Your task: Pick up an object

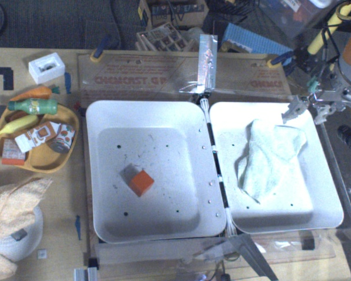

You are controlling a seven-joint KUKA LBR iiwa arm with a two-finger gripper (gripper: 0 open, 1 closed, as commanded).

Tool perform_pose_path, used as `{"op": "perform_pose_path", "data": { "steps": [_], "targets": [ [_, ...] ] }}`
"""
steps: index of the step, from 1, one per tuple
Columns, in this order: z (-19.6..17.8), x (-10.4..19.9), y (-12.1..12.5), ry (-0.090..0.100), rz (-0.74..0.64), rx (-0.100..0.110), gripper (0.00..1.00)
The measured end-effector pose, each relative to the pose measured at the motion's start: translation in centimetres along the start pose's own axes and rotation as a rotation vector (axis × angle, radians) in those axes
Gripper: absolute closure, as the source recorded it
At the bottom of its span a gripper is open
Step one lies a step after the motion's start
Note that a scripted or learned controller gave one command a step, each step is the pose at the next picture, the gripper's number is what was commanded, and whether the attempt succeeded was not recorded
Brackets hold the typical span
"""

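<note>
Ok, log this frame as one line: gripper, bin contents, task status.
gripper: above right bin's far right corner, holding nothing | right bin: white cloth | left bin: orange block | pick: not yet done

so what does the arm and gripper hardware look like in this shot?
At the view's right edge, above the right bin, the gripper is small and pale grey metal, two thin fingers under a boxy grey wrist block. Behind it, a yellow-sheathed cable with dark bands arcs upward beside loose black wires. No markings are legible.
</note>
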State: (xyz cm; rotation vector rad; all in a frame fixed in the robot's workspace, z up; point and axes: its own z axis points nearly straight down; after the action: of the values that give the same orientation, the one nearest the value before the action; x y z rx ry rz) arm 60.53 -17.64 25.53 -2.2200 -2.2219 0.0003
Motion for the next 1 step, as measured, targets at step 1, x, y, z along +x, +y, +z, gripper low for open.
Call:
{"op": "perform_pose_path", "data": {
  "steps": [1],
  "targets": [
    [-1.11,-0.06,0.09,-0.002,0.000,-0.004,1.00]
  ]
}}
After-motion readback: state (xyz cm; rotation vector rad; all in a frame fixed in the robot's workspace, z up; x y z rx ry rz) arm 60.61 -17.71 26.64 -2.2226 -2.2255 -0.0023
